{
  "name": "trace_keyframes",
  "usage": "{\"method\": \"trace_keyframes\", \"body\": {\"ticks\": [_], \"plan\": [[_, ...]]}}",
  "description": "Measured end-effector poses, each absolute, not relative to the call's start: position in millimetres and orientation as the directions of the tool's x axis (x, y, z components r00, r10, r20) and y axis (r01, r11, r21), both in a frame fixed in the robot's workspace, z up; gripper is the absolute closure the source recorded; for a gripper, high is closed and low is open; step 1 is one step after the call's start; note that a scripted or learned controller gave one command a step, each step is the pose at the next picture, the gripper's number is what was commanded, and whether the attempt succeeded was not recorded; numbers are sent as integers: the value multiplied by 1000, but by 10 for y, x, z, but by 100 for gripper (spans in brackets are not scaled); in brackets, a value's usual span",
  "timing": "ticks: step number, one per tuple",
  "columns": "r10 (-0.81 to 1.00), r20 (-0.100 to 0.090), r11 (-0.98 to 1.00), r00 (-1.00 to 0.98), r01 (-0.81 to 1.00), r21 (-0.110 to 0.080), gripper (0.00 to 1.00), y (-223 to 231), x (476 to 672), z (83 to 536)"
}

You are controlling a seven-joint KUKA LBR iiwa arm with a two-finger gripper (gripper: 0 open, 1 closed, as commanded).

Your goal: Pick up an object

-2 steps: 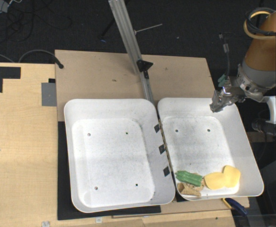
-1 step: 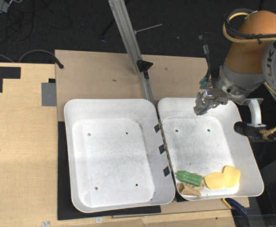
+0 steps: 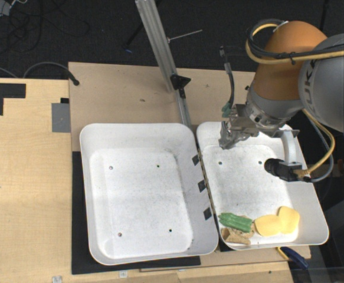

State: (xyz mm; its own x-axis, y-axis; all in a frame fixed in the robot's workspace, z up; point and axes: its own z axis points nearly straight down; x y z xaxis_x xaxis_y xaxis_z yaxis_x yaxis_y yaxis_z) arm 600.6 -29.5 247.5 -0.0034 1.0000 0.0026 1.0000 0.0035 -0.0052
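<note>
Three objects: green piece (image 3: 236, 221), yellow piece (image 3: 278, 223), tan piece (image 3: 238, 236), right bin's near edge.
End effector (image 3: 229, 135): far end; grip state unclear.
Direction: objects lie toward the viewer.

Arm comes in from the right, orange band up top, wrist bent down, gripper (image 3: 228, 139) pointing downward at the far end, nothing visibly between its fingers

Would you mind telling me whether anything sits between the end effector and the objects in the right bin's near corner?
Nothing visible: bare white bin floor separates the end effector from the green object and yellow object.
</note>
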Motion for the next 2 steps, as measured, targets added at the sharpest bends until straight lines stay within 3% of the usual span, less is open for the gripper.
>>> {"method": "trace_keyframes", "body": {"ticks": [2], "plan": [[1000,2,3,-3,1000,-6,100,692,5835,2232]]}}
